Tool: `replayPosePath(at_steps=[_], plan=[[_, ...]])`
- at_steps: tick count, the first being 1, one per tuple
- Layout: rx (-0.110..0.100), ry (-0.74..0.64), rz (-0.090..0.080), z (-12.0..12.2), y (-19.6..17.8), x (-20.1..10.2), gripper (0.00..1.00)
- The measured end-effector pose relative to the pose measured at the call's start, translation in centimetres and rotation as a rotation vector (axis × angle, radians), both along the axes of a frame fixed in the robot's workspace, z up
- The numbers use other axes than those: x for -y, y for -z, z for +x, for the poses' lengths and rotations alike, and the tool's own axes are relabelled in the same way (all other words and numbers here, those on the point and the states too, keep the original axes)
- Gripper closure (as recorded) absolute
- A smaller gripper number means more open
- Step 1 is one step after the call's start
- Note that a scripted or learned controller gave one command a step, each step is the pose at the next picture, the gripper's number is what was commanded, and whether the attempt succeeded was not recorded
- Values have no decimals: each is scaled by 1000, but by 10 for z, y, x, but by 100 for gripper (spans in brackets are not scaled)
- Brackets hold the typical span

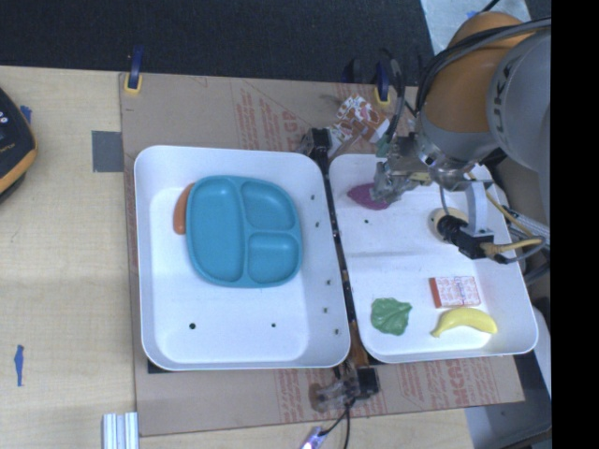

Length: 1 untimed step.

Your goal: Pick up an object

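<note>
Far off to the gripper's left, past the divide, you had the left bin holding a blue divided plate, lying flat roughly in the middle. An orange thing poked out from under the plate's far-left edge, mostly covered, so I couldn't tell you what it was. Pinned like that, it looked like a bad pick anyway.

In the right bin the gripper was down low at the back, right on top of a purple object, which stuck out just to the gripper's left. My guess is that was your target, since the arm was parked straight over it. The wrist hid the tips, so I honestly couldn't tell if it was clamped on the purple piece or just resting there. I wouldn't count it as grabbed.

Towards the near edge of the bin from the gripper, well apart from it, sat a green leafy piece. Further right were a red-and-white packet and a yellow banana just in front of it. All three lay loose with room around them, so they'd probably be easier fallbacks if the purple one slipped.
</note>
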<state>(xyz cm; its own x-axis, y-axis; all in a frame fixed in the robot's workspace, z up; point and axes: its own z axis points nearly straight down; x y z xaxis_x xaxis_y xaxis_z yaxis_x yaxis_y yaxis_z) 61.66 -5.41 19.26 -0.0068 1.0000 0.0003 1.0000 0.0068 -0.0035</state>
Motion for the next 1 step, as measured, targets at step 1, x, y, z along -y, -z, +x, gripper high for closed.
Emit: replayPosePath(at_steps=[1], plan=[[-1, 1, 0, 0, 1, 1, 0]])
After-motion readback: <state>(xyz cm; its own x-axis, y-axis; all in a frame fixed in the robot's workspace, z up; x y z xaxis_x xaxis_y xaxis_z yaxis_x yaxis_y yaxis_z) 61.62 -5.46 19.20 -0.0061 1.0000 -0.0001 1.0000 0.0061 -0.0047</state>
